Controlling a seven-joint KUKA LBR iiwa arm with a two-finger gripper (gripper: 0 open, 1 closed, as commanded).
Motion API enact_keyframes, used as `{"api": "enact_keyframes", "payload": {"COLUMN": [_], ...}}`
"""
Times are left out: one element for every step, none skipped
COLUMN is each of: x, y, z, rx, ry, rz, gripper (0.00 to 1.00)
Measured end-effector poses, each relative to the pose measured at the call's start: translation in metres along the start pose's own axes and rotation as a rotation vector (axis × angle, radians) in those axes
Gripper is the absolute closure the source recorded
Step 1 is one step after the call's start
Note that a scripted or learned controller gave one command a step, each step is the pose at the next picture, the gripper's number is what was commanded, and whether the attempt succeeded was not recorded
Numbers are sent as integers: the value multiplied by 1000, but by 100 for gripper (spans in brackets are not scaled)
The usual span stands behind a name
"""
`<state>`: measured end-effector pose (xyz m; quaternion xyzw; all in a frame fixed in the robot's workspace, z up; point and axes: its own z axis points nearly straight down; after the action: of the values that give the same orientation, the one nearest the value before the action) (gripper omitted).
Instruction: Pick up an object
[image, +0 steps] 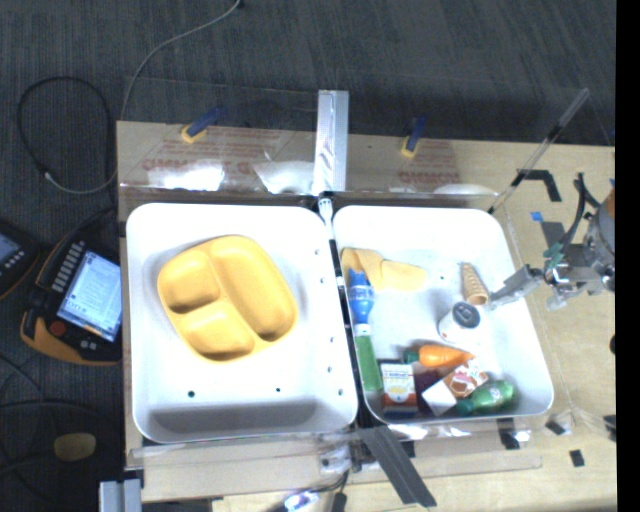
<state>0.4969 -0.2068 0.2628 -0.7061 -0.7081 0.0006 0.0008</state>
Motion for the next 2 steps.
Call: {"api": "enact_keyframes", "payload": {"x": [18,2], "y": [39,31], "z": [100,146], "rx": [1,-11], "ry": [0,-1], "rz": [-37,-16], "gripper": [0,0]}}
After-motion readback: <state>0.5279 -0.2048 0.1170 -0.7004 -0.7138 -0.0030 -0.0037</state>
